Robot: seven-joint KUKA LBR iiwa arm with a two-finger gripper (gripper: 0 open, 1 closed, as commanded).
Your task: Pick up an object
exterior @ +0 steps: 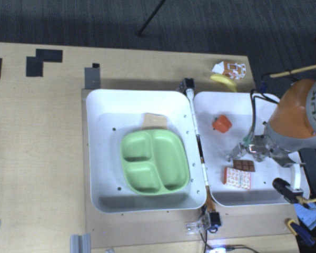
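Nearest you, by the near edge of the right-hand shallow white bin (284, 198), lies a flat white card-like packet with a red dot pattern (237, 178). Just beyond it, touching or nearly so, sits a small brown rectangular chocolate-like bar (245, 166).

The two-finger gripper (241, 153) hangs right above the brown bar, towards the bin's middle; one thin metal finger (234, 154) slants down and left. Nothing shows between the fingers, so count it as not holding anything. You can't tell from this angle whether it is spread or closed.

Further back, towards the far edge of the same bin, sits a small orange-red blocky toy (221, 124), well apart from the gripper.

Left-hand shallow white bin (97, 157): a light green three-compartment plastic tray (155, 161) in the middle, and a tan flat piece (155, 120) poking out behind its far side.

On the bench beyond the right bin's far edge: a yellow banana-shaped toy (221, 79) and a small white-and-orange packet (230, 69).

Progress, as a judgement: pick not done. The arm is down at the brown bar, the likeliest target; grasp and lift are left. The bar looks thin and flat against the floor, so it is hard to pinch.
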